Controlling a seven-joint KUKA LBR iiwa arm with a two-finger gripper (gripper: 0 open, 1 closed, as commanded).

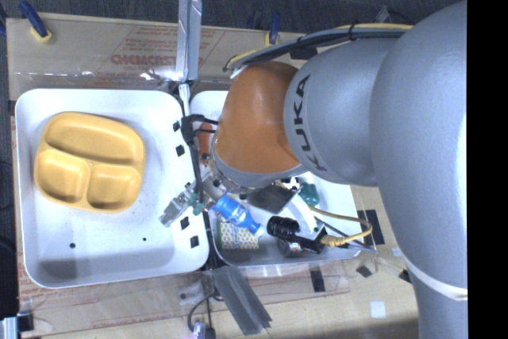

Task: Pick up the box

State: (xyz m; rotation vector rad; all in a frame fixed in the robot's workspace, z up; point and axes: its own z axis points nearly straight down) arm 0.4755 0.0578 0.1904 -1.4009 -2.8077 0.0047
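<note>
From where I stand, the arm (341, 115) leans right across the right bin (274, 264) and hides most of it. The gripper (184, 206) hangs low over the seam where the two bins meet, more above the right rim of the left bin (95, 270) than above anything worth grabbing. Whether it is open or closed I cannot tell; the wrist and its fittings crowd that spot.

The box (238, 236), a small one with a speckled pattern, lies in the right bin near its front left corner. It is just beside the gripper, on the side nearer the front edge. A blue object (234, 212) lies against its upper edge, apparently touching it. A teal thing (308, 191) sits farther right, half under the arm.

Three things worry me:

- **Missing the box:** the gripper looks offset from it. If it closes where it is, I would expect it to catch air or the bin's rim.
- **Taking the wrong thing:** the blue object is about as close to the gripper as the box is, so a short move could land on that or knock it against the box.
- **The corner:** with the box tucked close to the bin wall, there may be little room to come down on that side. A push could slide it into the corner or tip it.

The yellow divided tray (89, 161) in the left bin is well apart and in no danger.
</note>
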